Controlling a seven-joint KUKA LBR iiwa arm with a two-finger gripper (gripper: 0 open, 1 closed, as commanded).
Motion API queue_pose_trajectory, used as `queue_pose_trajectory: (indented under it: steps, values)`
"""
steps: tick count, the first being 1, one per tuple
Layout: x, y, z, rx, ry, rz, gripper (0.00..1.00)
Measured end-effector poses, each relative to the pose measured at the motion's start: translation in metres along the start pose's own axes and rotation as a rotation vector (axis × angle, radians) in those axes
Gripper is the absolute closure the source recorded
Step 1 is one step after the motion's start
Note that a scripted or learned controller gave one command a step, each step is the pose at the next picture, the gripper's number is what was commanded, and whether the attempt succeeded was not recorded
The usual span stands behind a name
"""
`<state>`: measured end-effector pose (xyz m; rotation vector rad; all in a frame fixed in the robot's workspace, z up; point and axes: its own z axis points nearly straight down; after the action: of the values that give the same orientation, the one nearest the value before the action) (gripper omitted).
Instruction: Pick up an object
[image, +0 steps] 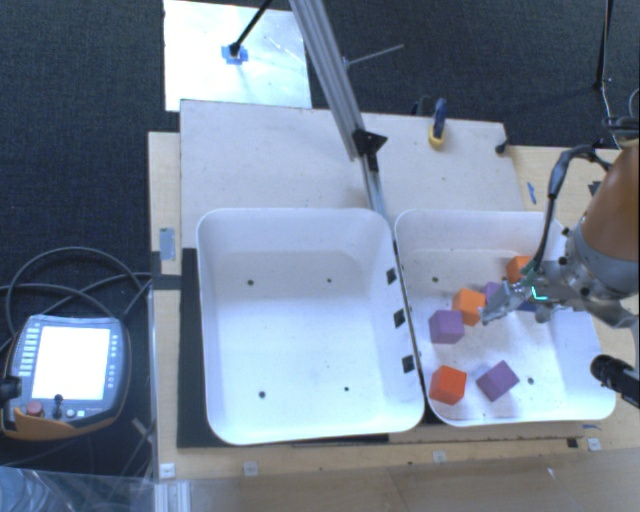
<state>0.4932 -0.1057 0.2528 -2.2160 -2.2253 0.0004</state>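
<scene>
Left bin (300, 330) has bare white floor. In the right bin (450, 235), a purple cube (446, 326) sits by the divider, an orange cube (448, 384) and another purple cube (497, 380) lie nearer. An orange block (469, 303) touches the end effector (497, 309), which is low over the blocks; can't tell how open it is.

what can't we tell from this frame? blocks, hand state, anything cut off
- Hand: small and blurred in the camera view; open or shut cannot be told, nor whether it holds anything.
- Purple block by the hand: mostly covered by the hand.
- Orange block at the back of the right bin: partly hidden by the arm's cable and wrist.
- Arm: cut off by the right edge.
</scene>
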Motion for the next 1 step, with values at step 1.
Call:
queue_pose_trajectory:
  steps: [1]
  values:
    - [-0.0002, 0.0005, -0.0014, -0.004, -0.001, 0.002, 0.00]
